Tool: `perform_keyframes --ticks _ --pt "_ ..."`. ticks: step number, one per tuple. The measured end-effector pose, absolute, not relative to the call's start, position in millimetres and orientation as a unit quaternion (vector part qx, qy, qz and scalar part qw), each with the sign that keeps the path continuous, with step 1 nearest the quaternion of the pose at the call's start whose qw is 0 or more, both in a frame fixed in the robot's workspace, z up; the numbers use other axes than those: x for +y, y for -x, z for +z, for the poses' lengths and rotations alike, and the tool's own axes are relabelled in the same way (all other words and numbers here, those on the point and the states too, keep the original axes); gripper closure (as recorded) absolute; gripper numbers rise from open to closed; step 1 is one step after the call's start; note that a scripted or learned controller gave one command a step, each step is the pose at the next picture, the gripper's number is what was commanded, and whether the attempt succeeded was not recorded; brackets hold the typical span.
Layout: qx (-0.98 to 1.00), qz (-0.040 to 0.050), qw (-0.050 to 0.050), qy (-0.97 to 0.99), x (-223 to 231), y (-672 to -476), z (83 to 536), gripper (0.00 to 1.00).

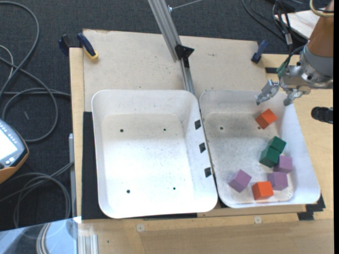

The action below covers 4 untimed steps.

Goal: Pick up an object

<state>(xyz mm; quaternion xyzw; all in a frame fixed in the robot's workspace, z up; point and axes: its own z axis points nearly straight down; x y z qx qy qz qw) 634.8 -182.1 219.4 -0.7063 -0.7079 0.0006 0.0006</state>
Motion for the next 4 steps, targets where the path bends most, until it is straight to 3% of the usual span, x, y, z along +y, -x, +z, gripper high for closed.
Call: perform_keyframes --ticks 1,2,3,4 --pt "-0.709 -0.0002 -0.001 0.706 -181.9 -635.9 231.3 1.0" --pt "-0.709 0.0005 -0.001 0.706 -182.0 -635.6 230.5 0.0" --pt "-0.708 -0.0031 -0.005 0.706 -155.1 -567.7 401.5 0.0" --pt "-0.707 -0.003 -0.006 0.707 -161.3 -517.8 506.9 0.0"
